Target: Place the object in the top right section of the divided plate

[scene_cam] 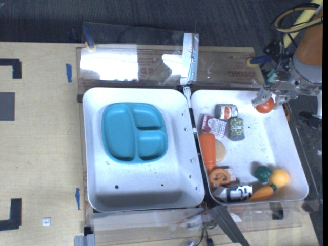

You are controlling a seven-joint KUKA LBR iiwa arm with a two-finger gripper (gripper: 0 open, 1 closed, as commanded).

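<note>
One red-orange object (264,105) sits pinched in the hand (267,99) over the right bin's (287,137) far corner; blue divided plate (135,131) lies in the left bin (138,186).

A robotics lab: taped bench (36,137), two white bins (95,152), toy food (266,174).

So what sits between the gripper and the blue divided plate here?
In the camera view, between the gripper and the divided plate lie two small cans, a red packet and the bins' shared rims.
</note>
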